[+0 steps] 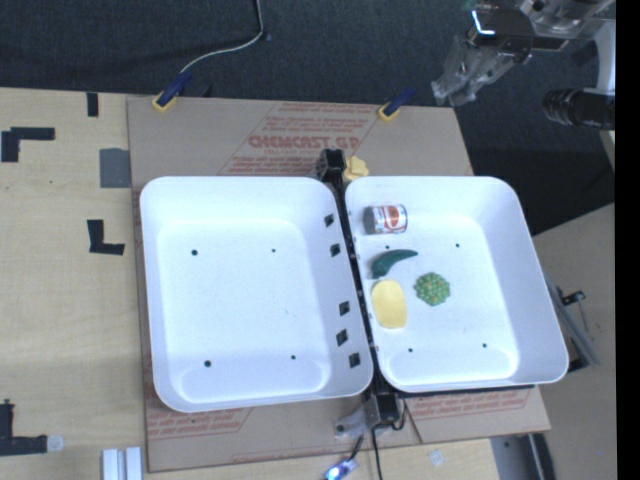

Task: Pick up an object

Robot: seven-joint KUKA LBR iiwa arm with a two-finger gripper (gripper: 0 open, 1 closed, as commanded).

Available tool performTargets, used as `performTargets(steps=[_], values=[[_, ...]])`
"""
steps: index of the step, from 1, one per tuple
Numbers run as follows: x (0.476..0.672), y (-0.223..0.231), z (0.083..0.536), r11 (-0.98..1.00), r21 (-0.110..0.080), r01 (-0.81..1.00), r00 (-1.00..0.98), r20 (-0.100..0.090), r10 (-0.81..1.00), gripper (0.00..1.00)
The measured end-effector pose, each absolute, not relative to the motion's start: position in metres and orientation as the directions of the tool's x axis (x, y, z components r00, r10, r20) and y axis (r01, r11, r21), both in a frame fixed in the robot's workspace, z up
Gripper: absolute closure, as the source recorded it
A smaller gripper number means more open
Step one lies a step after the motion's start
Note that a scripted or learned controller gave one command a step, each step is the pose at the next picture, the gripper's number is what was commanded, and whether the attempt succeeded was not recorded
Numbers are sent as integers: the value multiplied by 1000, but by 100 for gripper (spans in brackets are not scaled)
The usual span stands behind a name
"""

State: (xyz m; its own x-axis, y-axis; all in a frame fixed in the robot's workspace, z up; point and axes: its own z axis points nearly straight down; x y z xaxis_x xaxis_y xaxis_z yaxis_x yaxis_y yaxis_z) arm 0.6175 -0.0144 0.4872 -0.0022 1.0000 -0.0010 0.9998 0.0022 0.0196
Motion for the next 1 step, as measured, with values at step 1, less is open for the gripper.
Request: performTargets(steps=[1], values=[[549, 30, 346, 4, -19, 1000, -4, 1, 1000, 100]])
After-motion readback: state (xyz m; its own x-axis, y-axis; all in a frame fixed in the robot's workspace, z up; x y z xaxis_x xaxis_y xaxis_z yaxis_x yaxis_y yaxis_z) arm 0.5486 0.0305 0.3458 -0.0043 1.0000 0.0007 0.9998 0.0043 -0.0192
